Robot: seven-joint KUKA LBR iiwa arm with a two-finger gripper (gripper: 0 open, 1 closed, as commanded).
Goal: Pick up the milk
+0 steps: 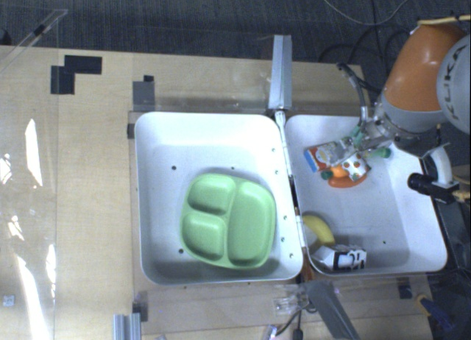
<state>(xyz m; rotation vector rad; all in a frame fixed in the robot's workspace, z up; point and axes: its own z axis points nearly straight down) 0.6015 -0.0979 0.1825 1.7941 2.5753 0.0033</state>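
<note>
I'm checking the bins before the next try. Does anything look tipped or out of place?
The milk carton lies on its side in the right bin's near corner, beside the banana. Nothing looks spilled.

Pale wood-grain tabletop (73, 184); smooth white plastic bins (162, 184); matt green plastic tray (228, 221); glossy printed milk carton (340, 259).

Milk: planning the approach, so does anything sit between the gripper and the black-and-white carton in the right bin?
Nothing visible does. The gripper is over an orange toy at the far side; the milk lies by the near wall, bare bin floor between. A banana lies close beside the milk.
</note>
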